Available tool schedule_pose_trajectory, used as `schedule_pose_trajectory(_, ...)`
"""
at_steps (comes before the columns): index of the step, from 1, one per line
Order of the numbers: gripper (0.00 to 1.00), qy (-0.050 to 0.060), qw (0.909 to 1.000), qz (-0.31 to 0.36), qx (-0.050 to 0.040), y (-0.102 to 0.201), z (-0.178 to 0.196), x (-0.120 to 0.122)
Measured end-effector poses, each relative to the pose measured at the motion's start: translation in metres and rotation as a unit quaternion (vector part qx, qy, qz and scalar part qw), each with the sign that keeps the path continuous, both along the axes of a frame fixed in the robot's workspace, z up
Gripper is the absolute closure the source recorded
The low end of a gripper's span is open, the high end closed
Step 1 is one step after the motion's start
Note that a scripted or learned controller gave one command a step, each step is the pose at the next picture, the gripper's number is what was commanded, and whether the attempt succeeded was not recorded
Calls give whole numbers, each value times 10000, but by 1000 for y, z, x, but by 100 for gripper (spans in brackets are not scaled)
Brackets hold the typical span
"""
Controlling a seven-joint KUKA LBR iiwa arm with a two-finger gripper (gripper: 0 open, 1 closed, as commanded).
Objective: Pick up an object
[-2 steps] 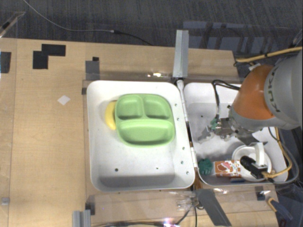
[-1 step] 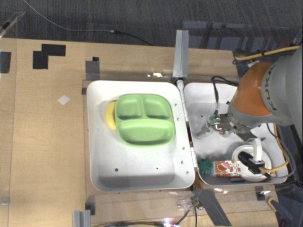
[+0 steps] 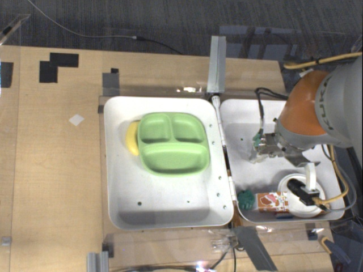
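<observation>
Your hand (image 3: pixel 262 146) hangs over the right bin (image 3: pixel 241 120); whether it is spread or pressed together, you cannot tell. Candidate objects, a carton (image 3: pixel 273 202) and a green ball (image 3: pixel 245 198), lie at the near wall. A corner grasp may slip against that wall. Left bin (image 3: pixel 116 169): green tray (image 3: pixel 172 142). Wooden bench (image 3: pixel 51 169), dark carpet beyond.

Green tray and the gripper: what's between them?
In the camera view, between the green tray and the gripper lie the two bins' adjoining rims, then bare white floor of the right bin.
</observation>
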State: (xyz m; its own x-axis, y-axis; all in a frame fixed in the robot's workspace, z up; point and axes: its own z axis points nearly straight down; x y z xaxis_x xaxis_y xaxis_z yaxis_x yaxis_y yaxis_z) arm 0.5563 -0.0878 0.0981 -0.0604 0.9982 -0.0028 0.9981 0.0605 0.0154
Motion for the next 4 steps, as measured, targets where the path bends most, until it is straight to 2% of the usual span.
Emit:
schedule_pose_trajectory(1,0,3,10000,0,0,0,0,0)
schedule_pose_trajectory(2,0,33,9996,287,7,-5,-10,21)
schedule_pose_trajectory(3,100,-3,9995,305,-5,-5,0,24)
schedule_pose_trajectory(4,0,-2,9995,304,-5,-5,0,24)
